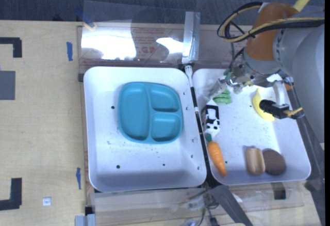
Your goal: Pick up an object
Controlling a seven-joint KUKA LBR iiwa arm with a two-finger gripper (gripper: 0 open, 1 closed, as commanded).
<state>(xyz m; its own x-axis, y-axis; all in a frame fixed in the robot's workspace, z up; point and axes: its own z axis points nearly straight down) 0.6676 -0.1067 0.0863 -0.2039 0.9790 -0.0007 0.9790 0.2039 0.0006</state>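
Observation:
My gripper point(230, 81) hangs over the far left part of the right bin point(242, 134), at the end of the grey arm with its orange band point(268, 18). Just below it on the bin floor lies a small green object point(223, 99); I cannot tell whether the two touch. A black-and-white cow toy point(211, 119) lies along the bin's left wall, with an orange carrot point(217, 158) nearer the front. A yellow banana-like piece point(259, 103) sits to the gripper's right, partly behind a black part of the arm.
A tan bun point(253, 161) and a brown rounded item point(274, 162) lie side by side at the right bin's front. The left bin point(98, 132) holds a blue divided plate point(150, 112). Cables point(237, 23) loop above the wrist.

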